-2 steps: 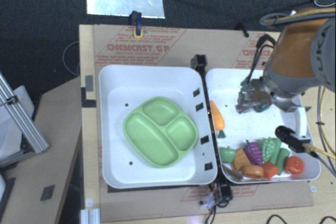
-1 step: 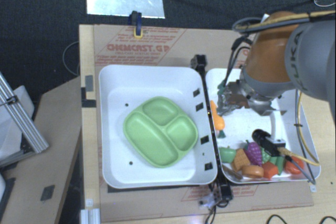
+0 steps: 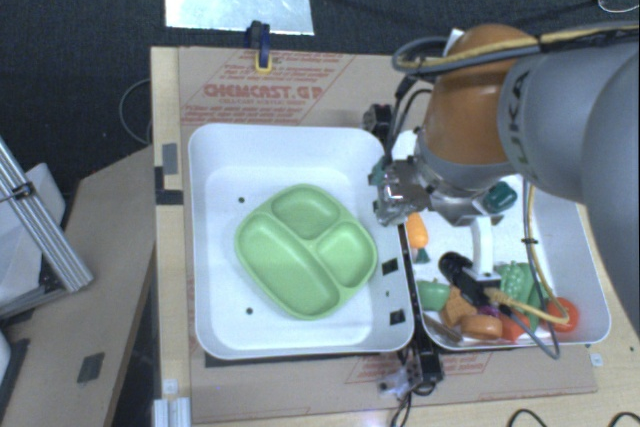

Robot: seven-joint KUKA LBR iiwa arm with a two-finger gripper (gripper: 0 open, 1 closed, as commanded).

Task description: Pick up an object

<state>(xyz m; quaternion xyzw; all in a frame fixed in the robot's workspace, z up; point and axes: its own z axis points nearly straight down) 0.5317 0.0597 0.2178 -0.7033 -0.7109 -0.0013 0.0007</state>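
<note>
The grey arm with its orange band reaches in from the right, and its gripper (image 3: 396,199) hangs over the wall between the two bins, at the left edge of the right bin (image 3: 596,307). Just below the gripper lies a small orange object (image 3: 417,234). Further toward the front of that bin sit a green object (image 3: 433,294), a brown one (image 3: 461,311), a red one (image 3: 489,326) and an orange-red ring-like piece (image 3: 563,313). A teal object (image 3: 501,198) peeks out beside the wrist. The arm hides much of this bin.
The left bin (image 3: 225,165) holds a pale green divided plate (image 3: 305,250) in its middle. A cardboard sheet (image 3: 260,85) lies under both bins. A blue and yellow clamp (image 3: 260,45) sits at the back edge.
</note>
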